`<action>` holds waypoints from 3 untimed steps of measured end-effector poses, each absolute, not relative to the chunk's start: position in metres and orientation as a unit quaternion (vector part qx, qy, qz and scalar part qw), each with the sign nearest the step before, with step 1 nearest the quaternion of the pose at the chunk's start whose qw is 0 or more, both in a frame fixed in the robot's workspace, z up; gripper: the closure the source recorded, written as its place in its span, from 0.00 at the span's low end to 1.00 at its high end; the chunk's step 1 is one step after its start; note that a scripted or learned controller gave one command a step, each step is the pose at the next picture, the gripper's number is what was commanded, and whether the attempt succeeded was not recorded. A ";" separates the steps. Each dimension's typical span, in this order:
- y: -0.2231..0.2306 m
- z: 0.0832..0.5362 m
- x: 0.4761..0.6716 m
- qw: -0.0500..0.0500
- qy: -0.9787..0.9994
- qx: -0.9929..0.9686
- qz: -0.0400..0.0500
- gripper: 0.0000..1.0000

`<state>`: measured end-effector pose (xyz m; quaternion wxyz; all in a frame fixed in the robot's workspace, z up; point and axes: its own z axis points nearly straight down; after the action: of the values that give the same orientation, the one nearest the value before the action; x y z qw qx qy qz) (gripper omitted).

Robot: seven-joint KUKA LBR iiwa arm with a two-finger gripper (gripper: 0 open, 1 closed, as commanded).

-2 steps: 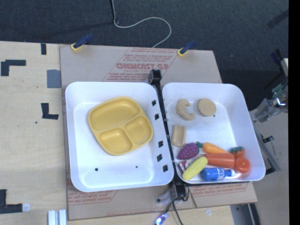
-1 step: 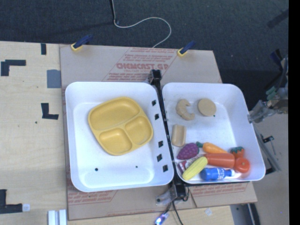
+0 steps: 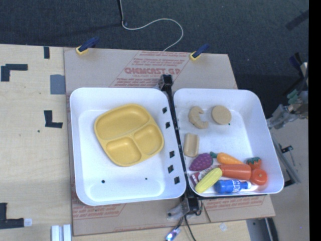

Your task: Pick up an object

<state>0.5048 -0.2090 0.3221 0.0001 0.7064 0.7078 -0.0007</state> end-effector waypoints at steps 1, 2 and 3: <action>-0.209 0.332 0.505 0.000 0.708 0.706 -0.001 1.00; -0.208 0.341 0.506 0.000 0.708 0.706 -0.001 1.00; -0.224 0.296 0.549 0.000 0.708 0.706 -0.001 1.00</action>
<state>0.5487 -0.2240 0.2960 0.0001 0.7065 0.7077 -0.0011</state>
